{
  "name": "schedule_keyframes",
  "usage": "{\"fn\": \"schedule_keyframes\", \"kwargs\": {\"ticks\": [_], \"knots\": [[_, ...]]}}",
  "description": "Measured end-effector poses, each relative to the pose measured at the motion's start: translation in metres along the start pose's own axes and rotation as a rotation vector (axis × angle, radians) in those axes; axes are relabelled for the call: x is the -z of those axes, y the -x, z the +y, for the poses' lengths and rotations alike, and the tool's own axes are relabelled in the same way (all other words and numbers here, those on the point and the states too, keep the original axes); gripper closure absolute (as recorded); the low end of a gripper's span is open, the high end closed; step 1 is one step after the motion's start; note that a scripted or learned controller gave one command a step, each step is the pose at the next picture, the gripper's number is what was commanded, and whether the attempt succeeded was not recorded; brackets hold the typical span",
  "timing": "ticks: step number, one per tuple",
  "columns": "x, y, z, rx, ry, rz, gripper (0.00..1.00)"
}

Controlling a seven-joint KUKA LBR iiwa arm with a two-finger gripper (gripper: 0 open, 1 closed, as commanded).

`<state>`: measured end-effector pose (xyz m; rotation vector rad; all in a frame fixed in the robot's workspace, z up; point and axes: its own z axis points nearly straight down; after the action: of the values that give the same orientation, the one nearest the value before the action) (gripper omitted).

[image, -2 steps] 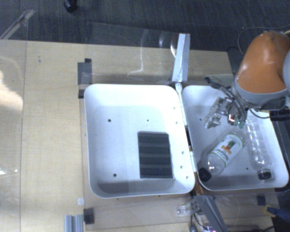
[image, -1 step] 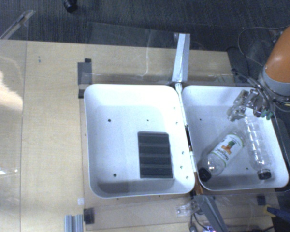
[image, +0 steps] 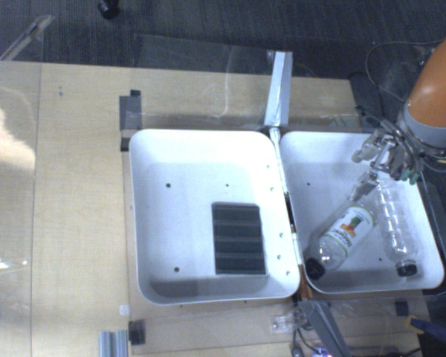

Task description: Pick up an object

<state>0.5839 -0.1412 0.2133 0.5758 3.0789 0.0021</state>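
Crowding right bin's (image: pixel 312 158) far edge: pincer (image: pixel 383 162).

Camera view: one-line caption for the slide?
End effector hovers over right bin holding two clear bottles, one labelled, one plain; dark ribbed block lies in left bin.

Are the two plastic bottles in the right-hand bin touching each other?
Apart. In the camera view, white bin floor shows between the labelled bottle and the clear bottle along their whole length, though they lean toward each other near the gripper.
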Motion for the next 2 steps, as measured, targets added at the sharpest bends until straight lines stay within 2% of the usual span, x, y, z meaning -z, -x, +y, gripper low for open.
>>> {"fn": "schedule_keyframes", "kwargs": {"ticks": [1, 2], "knots": [[-0.123, 0.001, 0.006, 0.081, 0.001, -0.008, 0.0], [-0.124, 0.02, 0.044, -0.242, 0.003, -0.004, 0.0]]}}
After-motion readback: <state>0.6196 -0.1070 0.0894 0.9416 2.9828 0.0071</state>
